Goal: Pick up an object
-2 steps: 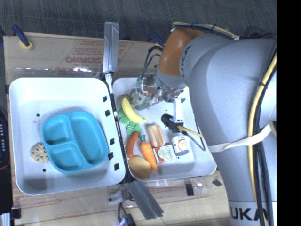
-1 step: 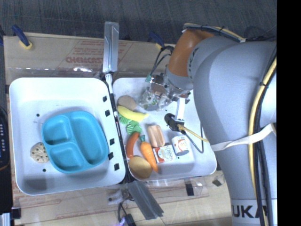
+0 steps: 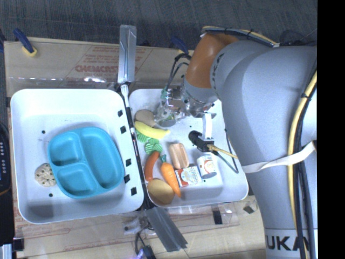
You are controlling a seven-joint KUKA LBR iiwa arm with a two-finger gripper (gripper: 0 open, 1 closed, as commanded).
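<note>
Tool (image 3: pixel 164 111), finger state beyond my telling, hangs just above the banana (image 3: pixel 151 130) in the right bin (image 3: pixel 237 185), seemingly mid-approach; next it likely needs a clean descent.

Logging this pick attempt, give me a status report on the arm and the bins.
Gripper low in right bin, over banana. Nothing seen held. Carrots, potato, cartons crowd close; blue plate in left bin.
</note>
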